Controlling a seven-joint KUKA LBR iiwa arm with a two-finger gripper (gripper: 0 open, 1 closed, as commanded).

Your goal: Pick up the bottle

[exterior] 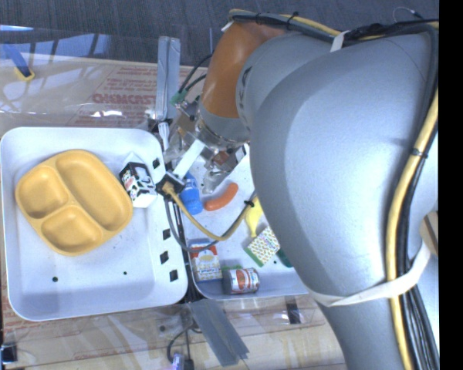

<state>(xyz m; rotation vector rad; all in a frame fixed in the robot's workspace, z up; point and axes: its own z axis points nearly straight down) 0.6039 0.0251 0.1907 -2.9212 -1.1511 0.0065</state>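
Observation:
A small blue bottle [190, 200] lies at the left edge of the right bin [216, 290], beside the divider between the bins. My gripper [199, 164] hangs just above and behind it, low over the bin's far left corner. The wrist, with its orange band [224, 68], and the big grey arm cover most of the right bin. I see nothing clearly held in the gripper.
An orange sausage-shaped toy [221, 197], a yellow banana [252, 216], a green patterned pad [262, 247], a small carton [206, 262] and a can [241, 280] crowd the right bin. The left bin [77, 299] holds a yellow divided plate [72, 200] and a black-and-white carton [138, 181].

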